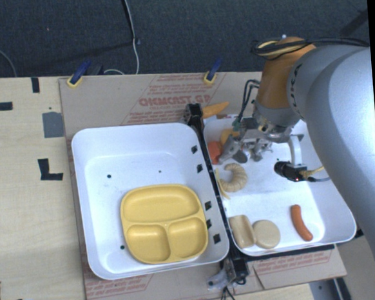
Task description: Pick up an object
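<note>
From the fixed camera above, the pale wooden surface (pixel 23 191) carries a sheet of brown cardboard (pixel 157 97), held at its far edge by two blue-and-yellow clamps (pixel 212 70), and on the cardboard two white bins sit side by side, their inner rims touching. The left bin (pixel 87 144) holds a yellow divided plate (pixel 164 222), which lies flat toward the near side. The grey arm (pixel 339 102) comes in from the right, its orange band (pixel 276 84) above the wrist, and sets the end effector (pixel 245 149) low over the far left part of the right bin (pixel 269 198); whether it is open or closed cannot be told from this angle, and nothing is seen gripped in it. The things to be picked are spread through this right bin. A red-orange piece (pixel 215 152) lies against the inner wall just beside the end effector, and a small yellow-orange piece (pixel 227 136) is just behind it, partly hidden by the metal. A longer orange piece (pixel 213 110) rests at the bin's far rim. A pale curved pastry (pixel 233 177) lies just in front of the end effector, close to the inner wall. Along the near side stand a tan bread-like block (pixel 241 231) and a round pale biscuit (pixel 267 233), touching each other, and a red-brown sausage (pixel 301 222) lies apart from them to the right.
</note>
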